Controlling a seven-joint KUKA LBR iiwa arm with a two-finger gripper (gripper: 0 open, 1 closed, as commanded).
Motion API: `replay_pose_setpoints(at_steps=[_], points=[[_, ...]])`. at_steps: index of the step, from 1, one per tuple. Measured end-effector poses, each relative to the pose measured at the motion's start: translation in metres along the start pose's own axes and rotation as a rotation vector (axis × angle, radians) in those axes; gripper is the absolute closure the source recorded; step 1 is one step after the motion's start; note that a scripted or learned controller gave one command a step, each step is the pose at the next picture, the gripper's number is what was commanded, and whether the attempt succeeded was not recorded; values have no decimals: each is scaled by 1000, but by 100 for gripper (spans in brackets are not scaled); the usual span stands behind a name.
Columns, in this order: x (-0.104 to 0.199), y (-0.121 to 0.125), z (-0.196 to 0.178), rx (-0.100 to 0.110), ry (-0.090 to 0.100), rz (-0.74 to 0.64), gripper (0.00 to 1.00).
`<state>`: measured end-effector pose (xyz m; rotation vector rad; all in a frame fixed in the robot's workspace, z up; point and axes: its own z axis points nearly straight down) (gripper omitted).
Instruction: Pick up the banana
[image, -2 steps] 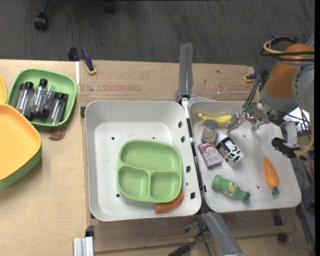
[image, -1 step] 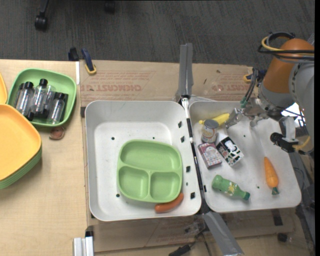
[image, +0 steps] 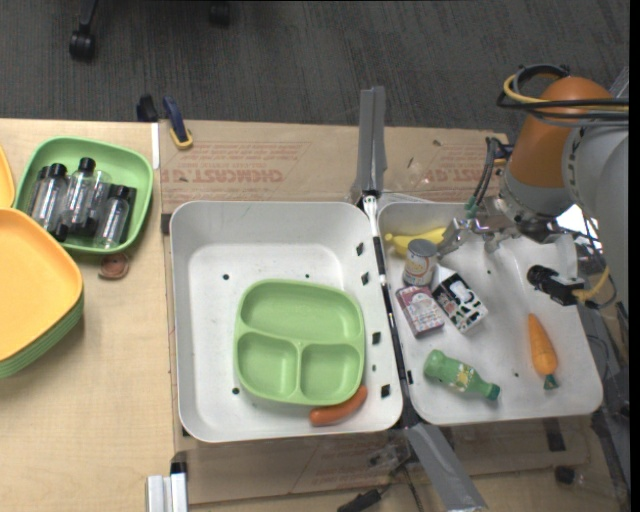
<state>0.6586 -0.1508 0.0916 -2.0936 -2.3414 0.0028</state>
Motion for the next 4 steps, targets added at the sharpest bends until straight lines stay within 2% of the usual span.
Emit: replay_pose_setpoints(at_steps=[1, 2, 3, 4], points=[[-32, -12, 0, -1, -1, 424, 0], [50, 5, -70, 1, 0, 453, 0], [55, 2, 0, 1, 0, 334, 0], [54, -1, -6, 15, 1, 337, 100]])
